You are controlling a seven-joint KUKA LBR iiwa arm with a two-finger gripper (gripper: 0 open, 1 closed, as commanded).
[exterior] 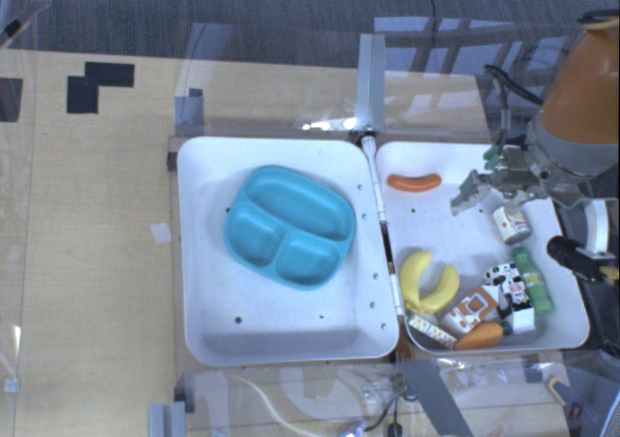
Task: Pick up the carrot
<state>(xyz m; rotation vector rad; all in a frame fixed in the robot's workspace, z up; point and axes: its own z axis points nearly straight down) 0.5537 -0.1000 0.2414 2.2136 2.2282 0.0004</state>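
Right bin [572,328] | carrot [481,335] front edge | fingers [481,189] well apart, rearward

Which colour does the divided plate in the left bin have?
The plate is light blue, clearest in the camera view.

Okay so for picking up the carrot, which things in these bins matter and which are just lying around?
Belongs to the job:
- carrot, at the near edge of the right bin
- gripper, above the right bin's far part

Just lying about:
- banana
- sausage
- blue divided plate in the left bin
- cow-patterned toy
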